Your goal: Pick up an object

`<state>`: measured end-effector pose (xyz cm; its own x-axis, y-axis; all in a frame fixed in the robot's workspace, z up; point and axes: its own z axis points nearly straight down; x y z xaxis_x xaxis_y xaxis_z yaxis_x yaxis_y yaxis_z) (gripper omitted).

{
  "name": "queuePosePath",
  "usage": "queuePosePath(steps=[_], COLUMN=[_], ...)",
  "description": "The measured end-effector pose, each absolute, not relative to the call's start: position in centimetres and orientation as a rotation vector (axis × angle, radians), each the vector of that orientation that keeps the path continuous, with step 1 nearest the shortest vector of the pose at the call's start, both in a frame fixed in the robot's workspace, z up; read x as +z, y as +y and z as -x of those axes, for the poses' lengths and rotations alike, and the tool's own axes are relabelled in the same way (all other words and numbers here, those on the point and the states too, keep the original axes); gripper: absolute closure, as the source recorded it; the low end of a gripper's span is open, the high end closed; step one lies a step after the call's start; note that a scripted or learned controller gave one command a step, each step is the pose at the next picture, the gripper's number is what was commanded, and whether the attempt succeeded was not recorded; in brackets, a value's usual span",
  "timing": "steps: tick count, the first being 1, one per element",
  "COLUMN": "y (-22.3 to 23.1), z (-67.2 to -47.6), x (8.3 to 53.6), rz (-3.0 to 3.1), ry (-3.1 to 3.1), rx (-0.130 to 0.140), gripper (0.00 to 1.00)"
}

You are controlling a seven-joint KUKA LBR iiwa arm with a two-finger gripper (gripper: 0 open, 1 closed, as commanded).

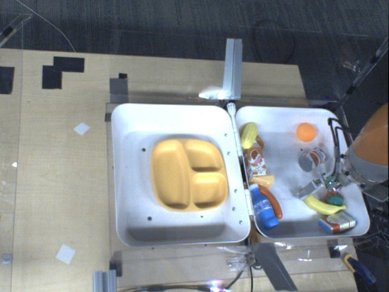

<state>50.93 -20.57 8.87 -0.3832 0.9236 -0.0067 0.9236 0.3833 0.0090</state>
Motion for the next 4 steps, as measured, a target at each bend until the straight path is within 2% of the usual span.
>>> queuePosePath(steps=[1,2,3,4], y=[-19.2,-19.7,-17.5,-20.3], z=[-51.5,-49.1,-48.9,-49.1], x=[11.5,8.9,15.4,8.9], rz=[-2.261,-1.896,-2.246,-2.166], ry=[2.175,2.491,2.189,2.259], rx=[0.004,0.009,0.006,0.011], gripper=[0.00,0.00,0.00,0.00])
